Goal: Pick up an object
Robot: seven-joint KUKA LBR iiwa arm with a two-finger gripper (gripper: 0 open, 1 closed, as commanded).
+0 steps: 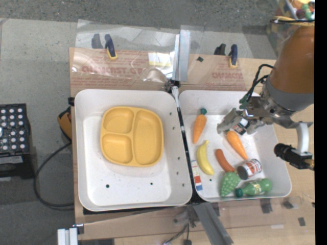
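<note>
Where carrots lie, gripper (240,122) low overhead.

Pincer (236,126) hangs over a carrot (237,144) in the right bin (278,152).

Red lettering runs along the two cardboard strips (122,68) clamped behind the bins, but the characters are too blurred to read. The small can (249,168) in the right bin carries a label, and its print cannot be made out either.
</note>
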